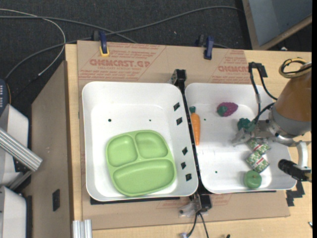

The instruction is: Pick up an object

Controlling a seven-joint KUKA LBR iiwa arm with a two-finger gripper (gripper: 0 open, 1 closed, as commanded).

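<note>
**Arm low in the right bin**

Cardboard covers the bench (pixel 148 58) under two white bins. Left bin (pixel 94 133) holds a green divided plate (pixel 141 161). Right bin (pixel 213 180) holds a carrot (pixel 195 126), purple fruit (pixel 227 108), green round toy (pixel 252 179) and patterned can (pixel 258 157). Gripper (pixel 246 133) sits beside the can; whether it is parted I cannot tell.

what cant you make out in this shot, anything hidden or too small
- Gripper, camera view: small and blurred, so any hold can't be judged.
- Green-and-white packet: print too small to read.
- Arm: cut off by the right edge.
- Dark green item: partly hidden by the gripper.
</note>
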